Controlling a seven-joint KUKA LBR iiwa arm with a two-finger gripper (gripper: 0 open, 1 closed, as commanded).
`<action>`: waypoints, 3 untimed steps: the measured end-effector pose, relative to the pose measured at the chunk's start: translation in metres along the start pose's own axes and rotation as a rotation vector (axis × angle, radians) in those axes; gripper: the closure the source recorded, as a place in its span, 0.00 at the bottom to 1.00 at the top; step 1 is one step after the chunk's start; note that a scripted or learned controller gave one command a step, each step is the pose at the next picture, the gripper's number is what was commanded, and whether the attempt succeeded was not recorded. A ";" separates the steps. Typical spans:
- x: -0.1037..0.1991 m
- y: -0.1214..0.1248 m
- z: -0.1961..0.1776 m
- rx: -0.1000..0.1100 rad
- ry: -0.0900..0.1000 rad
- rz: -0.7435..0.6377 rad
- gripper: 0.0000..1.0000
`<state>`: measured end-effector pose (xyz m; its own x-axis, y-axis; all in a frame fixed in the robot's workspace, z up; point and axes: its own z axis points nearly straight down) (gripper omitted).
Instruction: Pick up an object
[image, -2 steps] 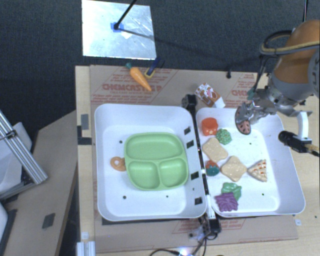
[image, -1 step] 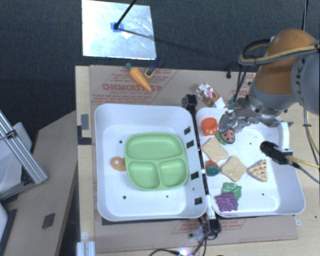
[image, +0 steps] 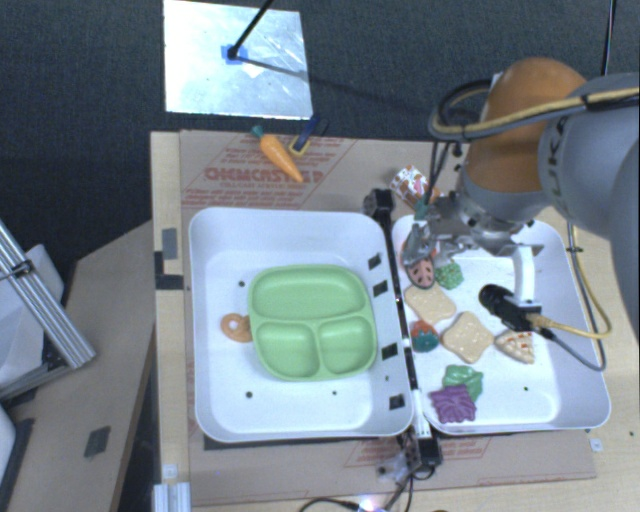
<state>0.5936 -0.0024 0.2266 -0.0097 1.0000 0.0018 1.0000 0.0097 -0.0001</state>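
Observation:
My gripper (image: 427, 248) hangs low over the far left part of the right bin (image: 570, 395). Right under it lie a red watermelon slice (image: 421, 271) and a green broccoli piece (image: 448, 273); I cannot tell whether it touches either. Nearer the front of that bin lie two toast slices (image: 430, 301) (image: 467, 337), a pizza slice (image: 517, 347), a teal piece (image: 425, 339), a green leafy piece (image: 464, 378) and purple grapes (image: 453, 405).
The left bin (image: 215, 300) holds a green divided plate (image: 307, 322) and an orange ring (image: 236, 327) beside it. Behind the bins, on the cardboard, lie a toy carrot (image: 280, 157) and a small patterned toy (image: 410, 184). The grey arm (image: 590, 150) comes in from the right.

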 end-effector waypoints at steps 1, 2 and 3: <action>-0.013 -0.007 -0.007 0.000 -0.001 0.008 1.00; -0.010 -0.006 0.013 0.001 -0.002 0.009 1.00; 0.001 -0.007 0.002 -0.002 -0.001 0.004 1.00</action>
